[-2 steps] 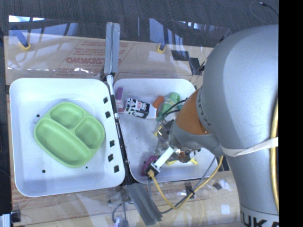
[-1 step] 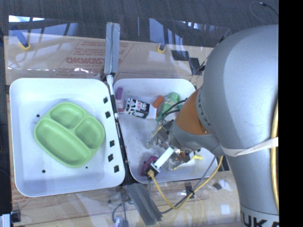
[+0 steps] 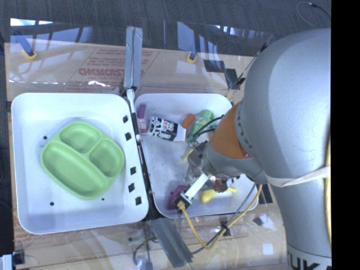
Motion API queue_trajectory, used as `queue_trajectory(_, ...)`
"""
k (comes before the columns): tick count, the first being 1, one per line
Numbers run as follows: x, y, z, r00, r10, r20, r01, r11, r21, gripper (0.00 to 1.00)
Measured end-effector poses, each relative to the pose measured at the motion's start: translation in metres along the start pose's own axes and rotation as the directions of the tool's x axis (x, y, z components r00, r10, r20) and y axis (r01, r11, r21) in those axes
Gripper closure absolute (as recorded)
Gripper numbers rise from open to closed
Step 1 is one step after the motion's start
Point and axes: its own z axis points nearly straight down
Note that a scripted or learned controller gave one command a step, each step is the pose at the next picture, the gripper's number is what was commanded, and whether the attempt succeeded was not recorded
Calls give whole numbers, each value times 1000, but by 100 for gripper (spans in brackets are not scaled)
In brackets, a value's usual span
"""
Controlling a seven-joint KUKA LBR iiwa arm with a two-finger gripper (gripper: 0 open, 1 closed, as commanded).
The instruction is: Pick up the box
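Two shallow white bins stand side by side. The small black-and-white printed carton box (image 3: 163, 128) lies flat near the far wall of the right white plastic bin (image 3: 169, 167), toward its left side. The gripper (image 3: 195, 154) hangs low over the bin's middle, near the box but apart from it. Whether it is spread or pressed together cannot be told, because the wrist hides it.

Judged step: approach.
1. Centre over the box.
2. Align across its narrow sides.
3. Descend straight.

Clearance: a small pink-and-purple item (image 3: 142, 118) lies just beside the box's left end, and an orange-and-green cluster (image 3: 198, 118) lies just beside its right end. The bare floor in front of the box gives entry room.
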Motion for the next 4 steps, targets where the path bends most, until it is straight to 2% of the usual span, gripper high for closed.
queue_trajectory(1,67,-98,-90,999,47,-1,-47,999,-4,100)
queue_trajectory(2,86,-125,-270,988,157,-3,-157,988,-7,100)
queue_trajectory(3,86,-125,-269,988,157,-1,-157,988,-6,0)
queue_trajectory(4,88,-127,-278,989,147,0,-147,989,-7,100)
